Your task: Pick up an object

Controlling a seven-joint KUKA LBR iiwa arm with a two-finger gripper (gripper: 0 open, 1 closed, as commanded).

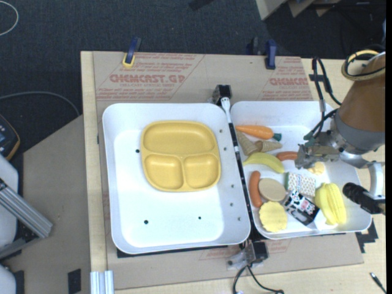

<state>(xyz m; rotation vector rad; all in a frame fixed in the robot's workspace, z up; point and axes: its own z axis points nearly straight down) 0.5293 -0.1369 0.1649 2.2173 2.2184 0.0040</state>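
1. You see the tool (pixel 309 158) low over the right bin (pixel 288 110), on an arm (pixel 361 112) reaching in from the right; whether it is released or clenched cannot be told.
2. The toy foods lie crowded in the right bin: an orange carrot (pixel 254 130) with a green tip at the top, a brown cone-like piece (pixel 251 144) just below it, and a yellow banana (pixel 263 161) beneath that.
3. A red sausage (pixel 255 188) stands upright by the bin's left wall, beside a tan round piece (pixel 272 190).
4. Near the bin's front edge you find a yellow round piece (pixel 273 217), a black-and-white patterned item (pixel 300 206) and a yellow corn cob (pixel 330 203).
5. A second red piece (pixel 286 156) lies just left of the tool.
6. The left bin (pixel 122 182) holds a yellow three-compartment plate (pixel 180 155).
7. Both bins rest on the table (pixel 184 72).
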